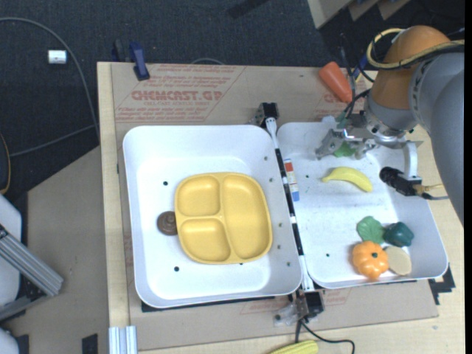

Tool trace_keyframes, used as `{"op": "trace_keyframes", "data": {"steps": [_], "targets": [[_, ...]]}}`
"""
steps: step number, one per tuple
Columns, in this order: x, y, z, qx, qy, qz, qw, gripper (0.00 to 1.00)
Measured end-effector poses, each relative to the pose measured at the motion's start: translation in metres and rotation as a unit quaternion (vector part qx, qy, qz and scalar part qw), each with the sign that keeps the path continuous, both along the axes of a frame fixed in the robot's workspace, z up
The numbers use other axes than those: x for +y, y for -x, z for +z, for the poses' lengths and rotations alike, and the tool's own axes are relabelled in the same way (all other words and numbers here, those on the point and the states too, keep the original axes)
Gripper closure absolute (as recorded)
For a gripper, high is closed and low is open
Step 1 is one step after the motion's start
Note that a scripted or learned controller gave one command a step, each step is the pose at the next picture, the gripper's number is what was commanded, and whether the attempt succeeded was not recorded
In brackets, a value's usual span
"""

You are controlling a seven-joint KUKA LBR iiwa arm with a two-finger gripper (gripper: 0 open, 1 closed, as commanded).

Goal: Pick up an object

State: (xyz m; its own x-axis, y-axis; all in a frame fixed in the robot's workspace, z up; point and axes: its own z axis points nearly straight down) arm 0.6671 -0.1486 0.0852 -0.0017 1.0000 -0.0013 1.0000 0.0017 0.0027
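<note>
One gripper (344,145) we see low over a green object (342,150) near the banana (348,178); we cannot tell its state.

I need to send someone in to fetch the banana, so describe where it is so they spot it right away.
Look at the right-hand white bin, the one without the yellow divided tray. In its upper half, just below the gripper, lies the banana. It is the only long, curved yellow piece; the others, clustered at the bin's near corner, are rounder and green, orange or tan.
</note>
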Motion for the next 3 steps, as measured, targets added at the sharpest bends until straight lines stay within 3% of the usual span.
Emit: {"op": "trace_keyframes", "data": {"steps": [2, 3], "targets": [[0.025, 0.068, -0.001, 0.002, -0.0012, -0.001, 1.0, 0.0], [-0.007, 0.002, 0.0, 0.001, 0.0, -0.001, 1.0, 0.0]]}}
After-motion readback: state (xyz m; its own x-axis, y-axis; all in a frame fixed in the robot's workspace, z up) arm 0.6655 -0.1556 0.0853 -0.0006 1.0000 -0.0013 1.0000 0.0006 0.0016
